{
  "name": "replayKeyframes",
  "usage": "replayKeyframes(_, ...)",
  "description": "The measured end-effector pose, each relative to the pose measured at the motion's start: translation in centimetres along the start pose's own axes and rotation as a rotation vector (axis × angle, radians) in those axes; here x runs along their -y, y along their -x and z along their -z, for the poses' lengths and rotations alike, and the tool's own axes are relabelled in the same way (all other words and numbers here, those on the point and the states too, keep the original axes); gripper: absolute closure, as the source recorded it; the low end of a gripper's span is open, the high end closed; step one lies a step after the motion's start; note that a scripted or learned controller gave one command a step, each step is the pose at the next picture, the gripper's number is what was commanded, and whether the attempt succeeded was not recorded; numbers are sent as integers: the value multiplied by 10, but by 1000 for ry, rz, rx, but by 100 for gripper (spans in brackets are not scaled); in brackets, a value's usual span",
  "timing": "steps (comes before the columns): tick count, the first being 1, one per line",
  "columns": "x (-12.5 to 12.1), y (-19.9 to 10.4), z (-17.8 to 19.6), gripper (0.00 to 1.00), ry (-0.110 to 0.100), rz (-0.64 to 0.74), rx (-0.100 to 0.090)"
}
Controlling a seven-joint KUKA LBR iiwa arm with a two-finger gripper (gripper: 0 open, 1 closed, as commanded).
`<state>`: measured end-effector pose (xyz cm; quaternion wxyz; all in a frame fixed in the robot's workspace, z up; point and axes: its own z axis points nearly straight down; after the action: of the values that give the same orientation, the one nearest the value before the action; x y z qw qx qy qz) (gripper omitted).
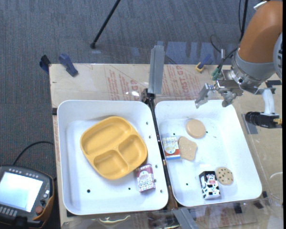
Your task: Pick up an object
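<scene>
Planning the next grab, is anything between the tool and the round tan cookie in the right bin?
Nothing visible. The tool, fingers spread, hangs above the right bin's far edge; the cookie lies uncovered.

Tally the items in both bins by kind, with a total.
Divided yellow tray: 1
Small cartons: 3, namely red carton, red-and-white carton, cow-print carton
Toy foods: 3, namely round tan slice, bread slice, chocolate-chip cookie
Total: 7

A teach pendant point(20, 193) lies on grey carpet point(62, 23) beside the bench point(105, 82).
</scene>
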<state>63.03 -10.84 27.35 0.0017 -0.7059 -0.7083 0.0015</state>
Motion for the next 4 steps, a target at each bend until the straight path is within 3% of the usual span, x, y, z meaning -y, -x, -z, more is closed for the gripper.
replayKeyframes(1, 36, -20, -172, 0, 13, 213, 1)
replayKeyframes(2, 30, -20, -175, 0, 29, 465, 6)
replayKeyframes(3, 31, -18, -167, 100, 24, 456, 0)
replayKeyframes(4, 99, 21, -190, 100, -2, 168, -2)
